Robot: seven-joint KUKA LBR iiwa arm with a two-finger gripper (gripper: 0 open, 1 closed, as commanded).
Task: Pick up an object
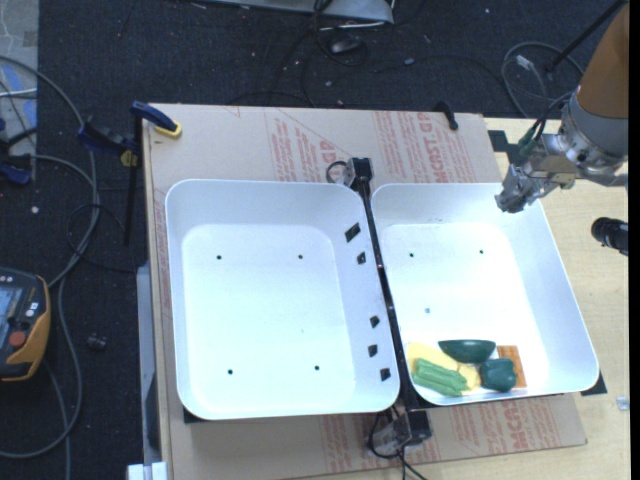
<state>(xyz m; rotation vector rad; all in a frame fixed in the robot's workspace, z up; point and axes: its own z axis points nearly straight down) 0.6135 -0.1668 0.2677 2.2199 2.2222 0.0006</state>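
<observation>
The jaws hang over the far right corner of the right bin, just above its rim; from this slant they are a small dark lump, and whether they are parted or closed cannot be told. Nothing shows between them. Behind them the grey wrist runs up and to the right to the orange band at the frame's edge.

The things to pick lie well apart from the jaws, bunched in the near corner of the same bin. A dark green bowl-shaped piece sits at the back of the bunch. Just beside it, toward the right, is a rounded teal lump, with an orange slab showing behind it. To the left a ridged green piece lies at a slant across a pale yellow one, touching it.

The left bin sits side by side with the right one, the two meeting along a dark strip with small black clips. Both rest on a cardboard-covered surface printed with red lettering. A blue and yellow clamp grips the surface's far left corner. Cables trail over the dark floor, and a yellow and black device lies at the left edge.
</observation>
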